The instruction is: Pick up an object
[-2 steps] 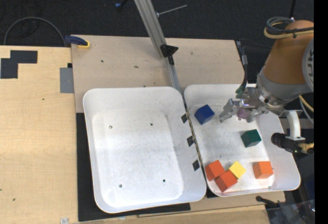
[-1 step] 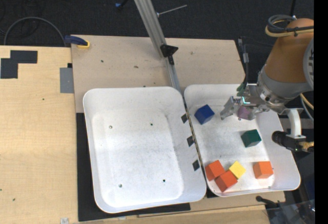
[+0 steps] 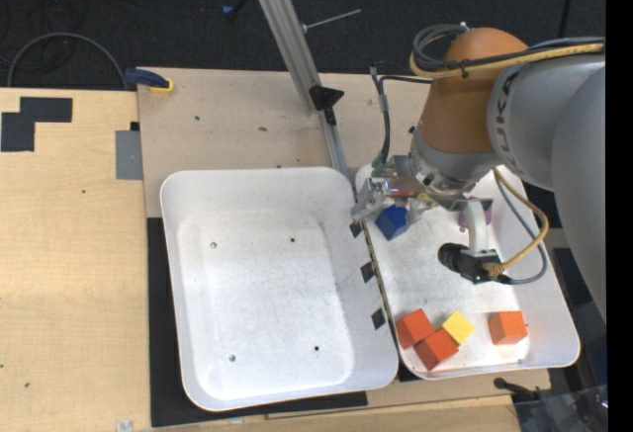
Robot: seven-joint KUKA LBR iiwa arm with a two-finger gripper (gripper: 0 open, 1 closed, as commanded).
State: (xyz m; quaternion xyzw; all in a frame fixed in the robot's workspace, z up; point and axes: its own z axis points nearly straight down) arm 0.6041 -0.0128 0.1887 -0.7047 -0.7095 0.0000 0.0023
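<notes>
Your gripper (image 3: 388, 206) sits low over the right bin (image 3: 554, 346), at that bin's far left corner, with a blue block (image 3: 393, 221) right beneath it. You cannot tell from this angle whether the pincer is open or closed, nor whether the block is between its tips or merely lying under them: the wrist and its metal fittings cover the block's upper part. My reading is that the arm has come in over that corner because the blue block is the target, tucked against the bin's left wall, where a grasp would be awkward.

Nearer the bin's front edge, well apart from the gripper, lie two red-orange blocks (image 3: 425, 338) touching each other, a yellow block (image 3: 458, 327) just beside them, and an orange block (image 3: 507, 326) a little further right. A black cable fitting (image 3: 463, 260) hangs over the middle of the bin. The left bin (image 3: 188, 213) lies alongside.
</notes>
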